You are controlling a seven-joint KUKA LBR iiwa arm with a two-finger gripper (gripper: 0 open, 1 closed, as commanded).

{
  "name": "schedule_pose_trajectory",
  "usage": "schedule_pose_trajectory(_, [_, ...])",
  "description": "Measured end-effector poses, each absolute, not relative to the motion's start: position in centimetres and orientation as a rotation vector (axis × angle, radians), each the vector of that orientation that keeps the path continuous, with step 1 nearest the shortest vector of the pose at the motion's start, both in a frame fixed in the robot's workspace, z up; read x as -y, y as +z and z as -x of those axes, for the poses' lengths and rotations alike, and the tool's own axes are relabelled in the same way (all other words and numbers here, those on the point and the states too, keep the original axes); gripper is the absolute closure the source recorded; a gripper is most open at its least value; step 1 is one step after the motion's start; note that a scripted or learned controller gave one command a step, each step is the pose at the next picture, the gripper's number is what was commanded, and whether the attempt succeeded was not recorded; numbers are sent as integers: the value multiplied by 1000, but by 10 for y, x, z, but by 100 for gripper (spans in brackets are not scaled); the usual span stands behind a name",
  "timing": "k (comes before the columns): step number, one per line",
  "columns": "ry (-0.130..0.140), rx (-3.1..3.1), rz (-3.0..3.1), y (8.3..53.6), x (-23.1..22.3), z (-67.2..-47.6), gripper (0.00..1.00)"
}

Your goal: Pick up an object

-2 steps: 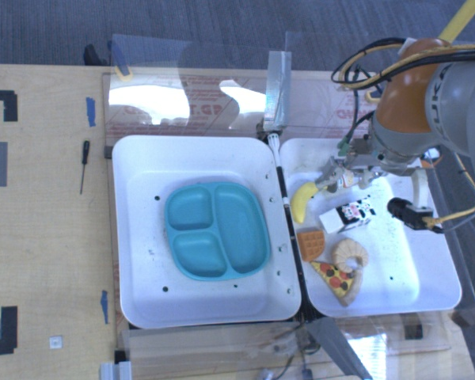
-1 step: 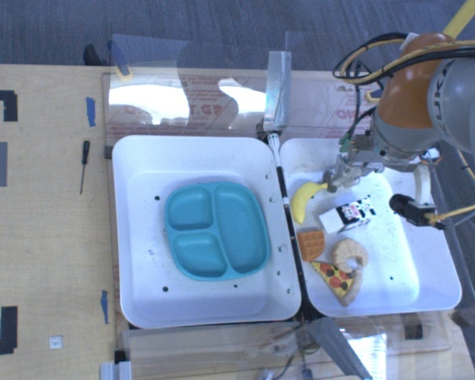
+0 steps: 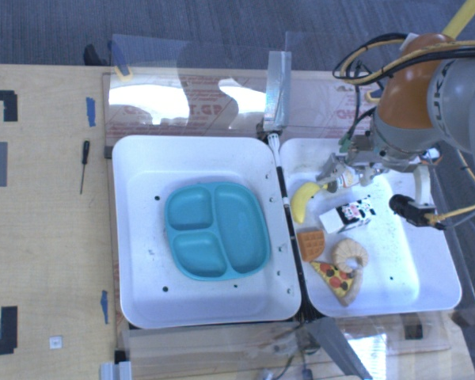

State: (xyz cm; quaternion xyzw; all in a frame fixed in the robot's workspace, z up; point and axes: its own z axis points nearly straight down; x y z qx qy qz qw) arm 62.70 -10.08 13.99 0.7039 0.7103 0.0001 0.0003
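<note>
Lying beside claw (image 3: pixel 342 174): banana (image 3: pixel 302 200)

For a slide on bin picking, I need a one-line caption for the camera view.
KUKA arm's gripper hovers by the banana in the right bin; blue divided plate sits in the left bin.

Both bins (image 3: pixel 142 307) white. Divided plate (image 3: pixel 218 229) in left bin: teal, plain. Right bin: banana (image 3: pixel 301 202) yellow; waffle (image 3: pixel 310 243) orange-brown w/ grid pattern; croissant (image 3: pixel 350 254) tan; pizza slice (image 3: pixel 336 279) yellow w/ red dots, tan crust; small box (image 3: pixel 350 214) white w/ black markings. Arm (image 3: pixel 451 101) grey, orange band. Tabletop (image 3: pixel 39 252) light wood w/ black marks, blue tape bits.
</note>
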Motion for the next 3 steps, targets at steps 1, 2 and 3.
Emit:
schedule_pose_trajectory(1, [6,-2222,-2213,97,118,-642,0])
schedule_pose_trajectory(2, [-1,-2228,-2215,102,117,-641,100])
schedule_pose_trajectory(3, [10,-2229,-2206,190,63,-670,100])
